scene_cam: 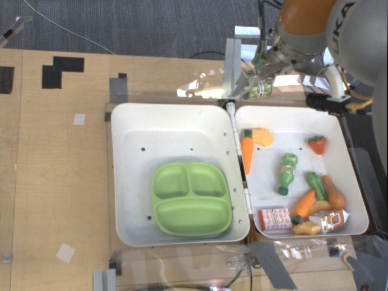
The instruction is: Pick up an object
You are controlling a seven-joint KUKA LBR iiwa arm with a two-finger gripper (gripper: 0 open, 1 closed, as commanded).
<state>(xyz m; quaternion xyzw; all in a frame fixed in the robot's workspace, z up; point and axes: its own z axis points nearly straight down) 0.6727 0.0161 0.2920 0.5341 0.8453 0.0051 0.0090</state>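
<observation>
Objects for picking lie in the right-hand white bin, none singled out.

Contents of the right bin:
- toy carrot, orange with a green top, lying lengthwise along the left wall, just beside the divider between the bins
- yellow corn piece, touching the carrot's top end
- small red strawberry with green cap, near the right wall, apart from the rest
- green bottle, lying on its side mid-bin; any label is too small to read
- second, smaller carrot, tilted, in the lower cluster
- dark green vegetable and an orange-brown sausage-shaped piece, side by side, touching
- red and white box at the front wall; its printing cannot be read
- brown and white carton at the front right corner, with a yellow piece just beside it; printing unreadable

Contents of the left white bin: one light green divided plate, three compartments, lying toward the front right of the bin.

Arm: grey with an orange band, entering from the upper right; part of the letters "KUKA" reads on the grey casing. Gripper sits beyond the rear rim, above the junction of the two bins, over the bench rather than over either bin. Something green and white shows at its tip, but whether that is a held item or part of the tool cannot be told, and how far the hand is open cannot be told either.
</observation>
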